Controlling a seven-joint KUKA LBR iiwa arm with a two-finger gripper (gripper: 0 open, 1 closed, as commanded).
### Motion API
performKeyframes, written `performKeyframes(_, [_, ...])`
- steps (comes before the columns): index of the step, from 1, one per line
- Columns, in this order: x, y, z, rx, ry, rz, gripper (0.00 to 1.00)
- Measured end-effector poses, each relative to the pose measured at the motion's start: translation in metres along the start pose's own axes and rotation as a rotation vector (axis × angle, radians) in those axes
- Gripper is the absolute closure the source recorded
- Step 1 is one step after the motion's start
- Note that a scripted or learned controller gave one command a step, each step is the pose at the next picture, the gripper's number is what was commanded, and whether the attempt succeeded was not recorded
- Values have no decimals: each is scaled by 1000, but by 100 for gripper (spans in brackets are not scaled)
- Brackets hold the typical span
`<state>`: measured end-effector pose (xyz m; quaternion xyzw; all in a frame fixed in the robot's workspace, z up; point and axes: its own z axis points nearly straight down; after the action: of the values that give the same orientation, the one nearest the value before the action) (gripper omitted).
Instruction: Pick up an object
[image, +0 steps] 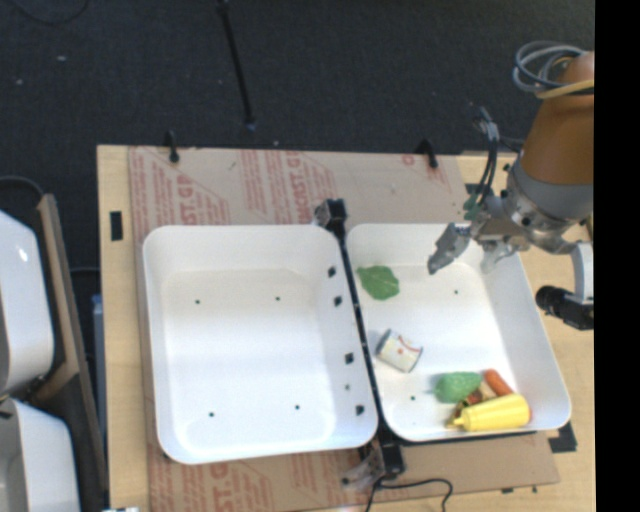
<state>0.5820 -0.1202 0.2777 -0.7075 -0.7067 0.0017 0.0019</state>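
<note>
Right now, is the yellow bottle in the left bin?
No, the yellow bottle lies in the right bin, at its near corner beside a green object.

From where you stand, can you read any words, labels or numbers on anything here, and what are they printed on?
Red lettering runs along the borders of the cardboard sheet under the bins: too blurred to read.
A small reddish mark sits on the white cup in the right bin: too small to read.
The yellow bottle and the green pieces show no text I can make out.
</note>
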Motion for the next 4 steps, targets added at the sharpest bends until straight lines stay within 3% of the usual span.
performKeyframes(1, [0, 1, -3, -6, 0, -1, 0])
performKeyframes(4, [8, -6, 172, -1, 0, 0, 0])
